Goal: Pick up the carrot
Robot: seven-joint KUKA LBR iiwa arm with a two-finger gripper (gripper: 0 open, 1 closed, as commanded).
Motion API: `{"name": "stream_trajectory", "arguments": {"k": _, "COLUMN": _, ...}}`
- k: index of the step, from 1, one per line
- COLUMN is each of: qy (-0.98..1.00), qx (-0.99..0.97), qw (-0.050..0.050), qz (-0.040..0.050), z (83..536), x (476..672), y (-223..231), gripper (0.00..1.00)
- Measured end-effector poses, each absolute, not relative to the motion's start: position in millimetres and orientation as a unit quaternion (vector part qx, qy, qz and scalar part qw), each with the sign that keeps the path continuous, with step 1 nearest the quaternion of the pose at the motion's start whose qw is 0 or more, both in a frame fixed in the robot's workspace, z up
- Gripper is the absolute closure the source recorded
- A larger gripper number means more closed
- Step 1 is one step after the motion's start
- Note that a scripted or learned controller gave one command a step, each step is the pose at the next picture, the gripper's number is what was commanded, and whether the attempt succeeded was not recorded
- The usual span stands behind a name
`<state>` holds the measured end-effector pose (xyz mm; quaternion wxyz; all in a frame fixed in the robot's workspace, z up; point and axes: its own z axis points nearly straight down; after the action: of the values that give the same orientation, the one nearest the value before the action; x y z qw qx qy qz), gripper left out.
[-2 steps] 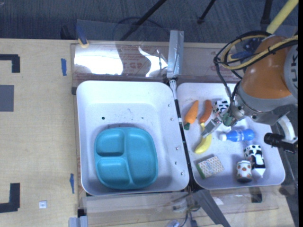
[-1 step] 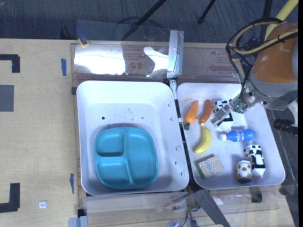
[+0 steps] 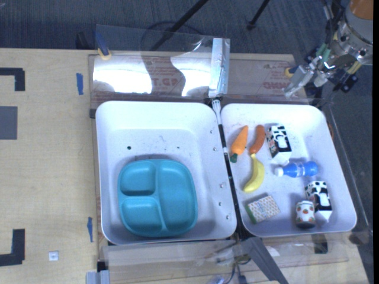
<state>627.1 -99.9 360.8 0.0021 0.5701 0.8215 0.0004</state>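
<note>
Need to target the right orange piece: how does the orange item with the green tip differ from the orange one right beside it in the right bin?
The carrot has a green end, pointing down; the orange piece beside it is plain orange-red throughout. The carrot lies nearer the bin divider; the orange piece lies closer to the banana. Both are elongated, similarly tilted, side by side.

Two bins are sitting side by side. A divided tray [image 3: 158,196] is lying in the left bin [image 3: 112,123]. In the right bin [image 3: 308,118], two carrots [image 3: 239,140] [image 3: 258,139] are lying together, behind a banana [image 3: 254,176].
</note>
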Motion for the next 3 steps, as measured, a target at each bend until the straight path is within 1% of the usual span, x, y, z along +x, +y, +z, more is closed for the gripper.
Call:
{"name": "stream_trajectory", "arguments": {"k": 1, "qy": 0.737, "qx": 0.676, "qw": 0.000, "qz": -0.0005, "z": 199.3, "x": 655.7, "y": -212.4, "gripper": 0.00}}
{"name": "stream_trajectory", "arguments": {"k": 2, "qy": 0.770, "qx": 0.638, "qw": 0.003, "qz": 0.0002, "z": 193.2, "x": 668.2, "y": -221.5, "gripper": 0.00}}
{"name": "stream_trajectory", "arguments": {"k": 3, "qy": 0.805, "qx": 0.594, "qw": 0.000, "qz": -0.0003, "z": 180.9, "x": 667.9, "y": -221.1, "gripper": 0.00}}
